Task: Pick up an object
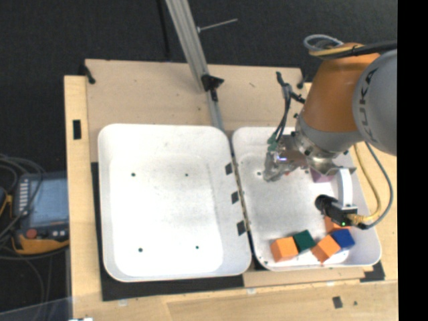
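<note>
My gripper (pixel 273 169) hangs over the upper middle of the right bin (pixel 281 209), below the grey and orange arm. I see nothing between its metal fingers. Several small blocks lie along the bin's near edge: an orange block (pixel 284 248), a green block (pixel 304 240), a second orange block (pixel 327 248) and a blue block (pixel 344 239). A pale purple object (pixel 322 176) peeks out under the arm at the bin's right side. The blocks are well below and to the right of the gripper.
The left bin (pixel 164 199) sits beside the right one, separated by a rim with black clips. A slanted metal rail (pixel 190 42) crosses the bench at the back. A black fitting (pixel 331 208) and yellow cable hang by the arm.
</note>
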Tool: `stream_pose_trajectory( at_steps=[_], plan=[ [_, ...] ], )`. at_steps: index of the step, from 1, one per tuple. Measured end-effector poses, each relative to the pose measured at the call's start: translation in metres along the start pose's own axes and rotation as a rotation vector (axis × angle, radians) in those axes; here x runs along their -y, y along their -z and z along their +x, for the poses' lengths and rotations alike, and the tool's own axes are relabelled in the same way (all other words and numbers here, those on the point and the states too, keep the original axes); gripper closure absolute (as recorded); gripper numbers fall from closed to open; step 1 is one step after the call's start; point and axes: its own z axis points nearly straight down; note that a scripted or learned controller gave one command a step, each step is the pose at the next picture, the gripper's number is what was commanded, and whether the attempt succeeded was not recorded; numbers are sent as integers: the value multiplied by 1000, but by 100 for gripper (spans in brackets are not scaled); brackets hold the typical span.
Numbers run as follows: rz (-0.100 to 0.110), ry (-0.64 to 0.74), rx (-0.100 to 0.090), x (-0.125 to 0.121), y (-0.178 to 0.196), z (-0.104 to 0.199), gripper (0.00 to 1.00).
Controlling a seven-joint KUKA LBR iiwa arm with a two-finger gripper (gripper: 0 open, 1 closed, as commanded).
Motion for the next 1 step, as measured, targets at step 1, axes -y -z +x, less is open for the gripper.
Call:
stream_pose_trajectory(
  at_steps=[1],
  plan=[
    [-1, 2, -3, 16, 12, 49, 100]
  ],
)
